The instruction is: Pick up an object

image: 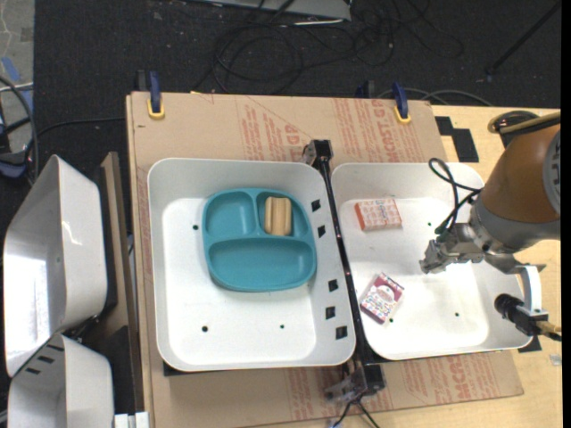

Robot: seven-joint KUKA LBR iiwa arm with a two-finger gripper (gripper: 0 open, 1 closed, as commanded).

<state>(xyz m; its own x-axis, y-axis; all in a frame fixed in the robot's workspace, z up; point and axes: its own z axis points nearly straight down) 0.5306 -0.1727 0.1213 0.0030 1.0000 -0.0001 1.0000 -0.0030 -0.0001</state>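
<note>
The arm (526, 190) enters from the right and is cut off by the frame edge; its orange band and grey wrist cover part of the right bin's (464, 346) right wall. The gripper (437, 259) sits low over the floor of the right bin, left of the wrist; it is small and dark against cables, so whether it is released or clenched cannot be told; no object is seen in it.

Count of bins: two, side by side, touching along a black centre divider. Count of loose objects in the right bin: two; a pink-and-white packet (377, 214) lies toward the far left part, and a small patterned pouch (382, 297) lies near the left wall, nearer the camera. Both lie apart from the gripper; the pouch is the closer.

The left bin (178, 328) holds one teal compartment tray (259, 261); one tan wooden block (278, 216) rests in its far right compartment. Print on both packets is too small to read.
</note>
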